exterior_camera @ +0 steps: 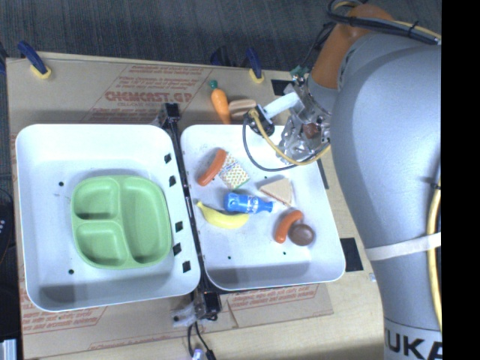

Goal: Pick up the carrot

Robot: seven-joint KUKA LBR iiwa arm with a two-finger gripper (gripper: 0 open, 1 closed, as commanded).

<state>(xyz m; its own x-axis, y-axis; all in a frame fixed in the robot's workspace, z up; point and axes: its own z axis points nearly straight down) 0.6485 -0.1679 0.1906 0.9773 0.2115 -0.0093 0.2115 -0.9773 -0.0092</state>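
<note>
The carrot (219,103) is orange with a small green top. It lies on the cardboard just behind the right bin's back rim (225,128), outside the bin. My gripper (301,132) hangs over the right bin's back right corner, wrapped in cables, about a hand's width to the right of the carrot and apart from it. Its tip is hidden among the wrist hardware and a looping black cable (255,145).
A tan bun-like piece (242,109) lies right beside the carrot. The right bin holds two sausages (212,166) (288,226), a checkered block (235,173), a blue bottle (248,203), a banana (223,216), a sandwich wedge (277,191) and a brown lump (302,235). A green divided plate (120,220) sits in the left bin.
</note>
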